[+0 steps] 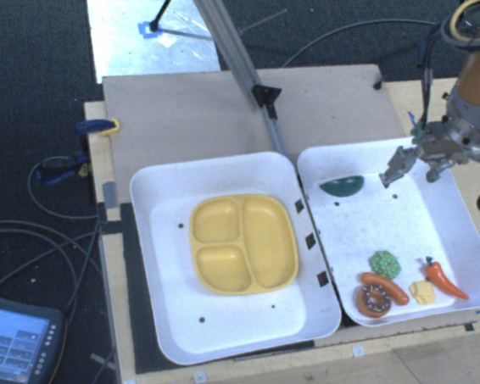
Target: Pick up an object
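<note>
Gripper (414, 164) hovers over right bin (474, 230), fingers look spread, nothing between them. Nearest object: green bowl (343, 186), just left. Risk: descending off-centre, clipping its rim, pushing it away.

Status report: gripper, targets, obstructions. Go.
Gripper open, above right bin, holding nothing. Toy food clustered at near edge; dark green bowl beside gripper. Nothing in the way.

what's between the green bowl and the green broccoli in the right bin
In the camera view, just bare white bin floor separates the green bowl from the broccoli.
</note>
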Robot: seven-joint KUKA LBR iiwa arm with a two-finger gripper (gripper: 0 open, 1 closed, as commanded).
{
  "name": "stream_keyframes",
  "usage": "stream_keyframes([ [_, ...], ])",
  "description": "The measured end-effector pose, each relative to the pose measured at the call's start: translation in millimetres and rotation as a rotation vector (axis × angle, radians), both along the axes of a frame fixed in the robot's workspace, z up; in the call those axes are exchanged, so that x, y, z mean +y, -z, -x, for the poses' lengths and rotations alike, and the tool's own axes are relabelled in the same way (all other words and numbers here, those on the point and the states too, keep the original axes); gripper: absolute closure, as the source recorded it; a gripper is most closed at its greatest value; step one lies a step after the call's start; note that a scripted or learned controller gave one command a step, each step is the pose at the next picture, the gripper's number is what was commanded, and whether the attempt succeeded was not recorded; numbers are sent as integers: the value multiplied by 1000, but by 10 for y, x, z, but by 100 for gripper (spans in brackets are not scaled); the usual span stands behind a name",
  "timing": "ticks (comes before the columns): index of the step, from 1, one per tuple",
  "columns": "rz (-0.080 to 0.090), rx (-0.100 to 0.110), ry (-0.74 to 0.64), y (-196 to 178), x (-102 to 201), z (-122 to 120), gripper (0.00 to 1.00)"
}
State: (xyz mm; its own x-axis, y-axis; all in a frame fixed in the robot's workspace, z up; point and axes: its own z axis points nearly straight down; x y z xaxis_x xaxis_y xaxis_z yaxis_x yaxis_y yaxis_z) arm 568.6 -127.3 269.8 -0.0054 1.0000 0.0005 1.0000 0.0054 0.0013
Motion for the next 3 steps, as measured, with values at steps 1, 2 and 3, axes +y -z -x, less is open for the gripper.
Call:
stream_keyframes([
  [1,0,0,2,-1,0,-1,0],
  [2,1,4,5,428,-45,25,0],
  [3,0,5,6,1006,-105,94,0],
])
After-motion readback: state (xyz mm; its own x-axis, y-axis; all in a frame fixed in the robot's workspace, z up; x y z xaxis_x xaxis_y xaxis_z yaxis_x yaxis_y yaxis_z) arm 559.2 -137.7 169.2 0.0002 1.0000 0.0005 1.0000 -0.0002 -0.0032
